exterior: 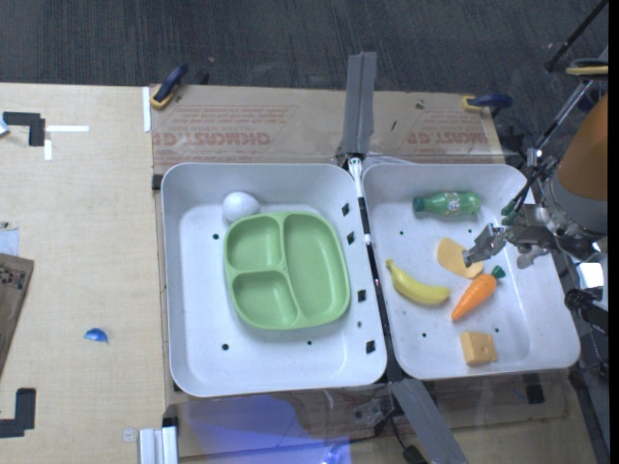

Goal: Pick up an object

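While the jaws (484, 249), state unclear, hover, one banana (418, 286) and one carrot (475, 296) lie below.

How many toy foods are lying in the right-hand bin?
5: a green bottle at the back, a yellow chip-like piece mid-bin, a banana, a carrot, and a tan block in front. More may hide under the gripper.

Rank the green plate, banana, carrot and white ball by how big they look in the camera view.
1. Green plate, by far the largest.
2. Banana and carrot: too alike to split, the banana perhaps slightly longer.
3. White ball, the smallest, partly hidden behind the plate's rim.
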Motion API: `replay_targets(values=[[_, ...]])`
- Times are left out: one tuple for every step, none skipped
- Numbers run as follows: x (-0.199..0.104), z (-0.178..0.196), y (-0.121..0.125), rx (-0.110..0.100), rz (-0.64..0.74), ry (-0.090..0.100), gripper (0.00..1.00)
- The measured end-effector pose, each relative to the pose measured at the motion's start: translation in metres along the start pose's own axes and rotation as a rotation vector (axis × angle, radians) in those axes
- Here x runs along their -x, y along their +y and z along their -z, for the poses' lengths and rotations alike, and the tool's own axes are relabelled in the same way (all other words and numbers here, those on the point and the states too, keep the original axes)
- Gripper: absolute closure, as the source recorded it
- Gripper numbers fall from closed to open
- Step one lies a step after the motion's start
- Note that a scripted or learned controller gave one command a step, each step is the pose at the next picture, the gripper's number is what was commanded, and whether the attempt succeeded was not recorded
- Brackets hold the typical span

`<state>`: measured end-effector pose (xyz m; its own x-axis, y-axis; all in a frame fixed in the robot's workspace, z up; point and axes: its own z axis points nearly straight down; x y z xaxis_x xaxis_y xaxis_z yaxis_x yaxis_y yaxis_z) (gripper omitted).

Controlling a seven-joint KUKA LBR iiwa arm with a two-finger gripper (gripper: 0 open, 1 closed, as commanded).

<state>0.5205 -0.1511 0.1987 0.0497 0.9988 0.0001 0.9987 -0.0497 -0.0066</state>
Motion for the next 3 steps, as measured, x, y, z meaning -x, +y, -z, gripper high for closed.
replay_targets(values=[[0.0178, -0.1092, -0.0036, 0.004, 0.016, 0.000, 0.00], [0.0178, -0.1098, -0.0040, 0.002, 0.016, 0.000, 0.00], [0.0184, -0.1041, -0.0044, -0.003, 0.013, 0.001, 1.00]])
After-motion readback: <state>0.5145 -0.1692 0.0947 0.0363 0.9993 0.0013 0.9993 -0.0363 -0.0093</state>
